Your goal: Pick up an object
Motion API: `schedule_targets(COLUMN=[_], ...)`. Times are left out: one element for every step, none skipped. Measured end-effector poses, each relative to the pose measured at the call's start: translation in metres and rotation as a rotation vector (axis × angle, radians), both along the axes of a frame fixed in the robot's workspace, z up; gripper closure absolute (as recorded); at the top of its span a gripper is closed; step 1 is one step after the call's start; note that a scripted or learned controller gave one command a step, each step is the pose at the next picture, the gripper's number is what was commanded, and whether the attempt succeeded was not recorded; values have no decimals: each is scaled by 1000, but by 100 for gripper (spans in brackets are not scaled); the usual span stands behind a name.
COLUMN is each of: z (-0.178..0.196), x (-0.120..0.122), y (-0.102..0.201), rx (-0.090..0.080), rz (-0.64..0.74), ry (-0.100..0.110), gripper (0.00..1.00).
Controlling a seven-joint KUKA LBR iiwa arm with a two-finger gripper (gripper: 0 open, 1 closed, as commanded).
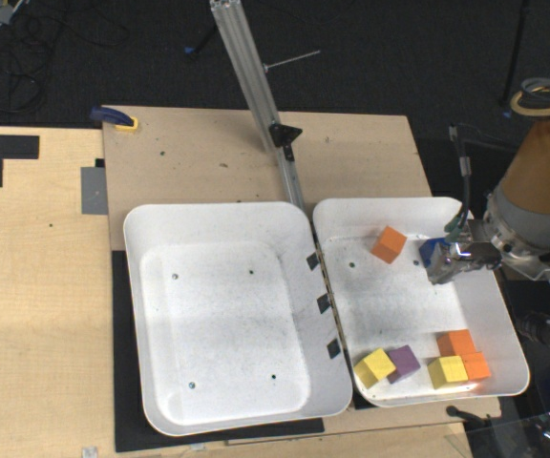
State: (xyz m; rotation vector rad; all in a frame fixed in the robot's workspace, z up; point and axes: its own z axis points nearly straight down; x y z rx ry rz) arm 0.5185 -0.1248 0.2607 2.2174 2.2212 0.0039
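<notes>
Right now the hand (444, 263) is hanging low over the right bin (418, 208), close to its right wall, with the grey arm (528, 213) reaching in from that side. Whether it is spread or pressed together I cannot tell; the tip is reading as a dark metal blur. A blue thing (432, 250) is showing just at the tip, on its left, touching or nearly so, but I am not seeing it between anything, so I am not calling it held. Judging from this, the blue thing is the likeliest target, and the coming move is turning on that small offset: it is lying to the left of the hand and slightly toward the far wall, so the hand would need to shift that way before pinching. Its long axis is too small to read. Farther left, an orange cube (389, 243) is sitting well apart on the bin floor. Near the front wall a yellow block (375, 365) and a purple block (404, 360) are touching, and beside them another yellow block (447, 371) is nestling against two orange blocks (466, 354). The left bin (220, 216) is lying alongside on the surface (208, 151).
</notes>
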Motion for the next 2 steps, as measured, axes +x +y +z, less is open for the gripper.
schedule_targets(z=[-14,-10], x=[8,29], y=[45,92], rx=[3,2], rz=[1,2], ry=[9,6], gripper=[100,100])
